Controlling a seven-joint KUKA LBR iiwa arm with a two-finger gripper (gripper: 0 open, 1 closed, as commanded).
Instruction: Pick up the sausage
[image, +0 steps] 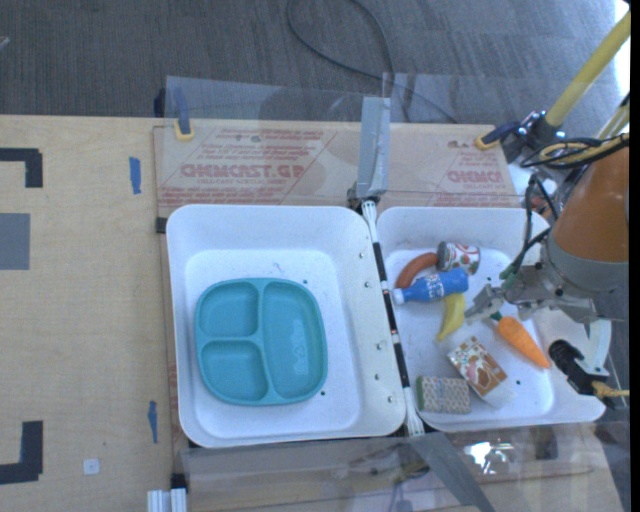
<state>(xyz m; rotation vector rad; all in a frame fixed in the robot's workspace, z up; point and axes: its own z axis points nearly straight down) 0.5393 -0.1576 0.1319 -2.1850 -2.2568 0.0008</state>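
Poised just right of the blue bottle (432, 287), gripper (490, 303) neither clearly spread nor clearly pressed together (cannot tell). Best to shift left over the bottle and come down on the sausage (415, 268), curved just above the bottle's cap end, gripping across its narrow width without nudging the bottle. Counted: one sausage, one bottle, one can (458, 256) above it, one banana (452, 315) below it, one carrot (523, 340), one snack box (477, 367), one packet (444, 394), one teal divided plate (261, 340) far left.

Tray (261, 340) in L bin (190, 240); sausage (415, 268) in R bin (400, 225)
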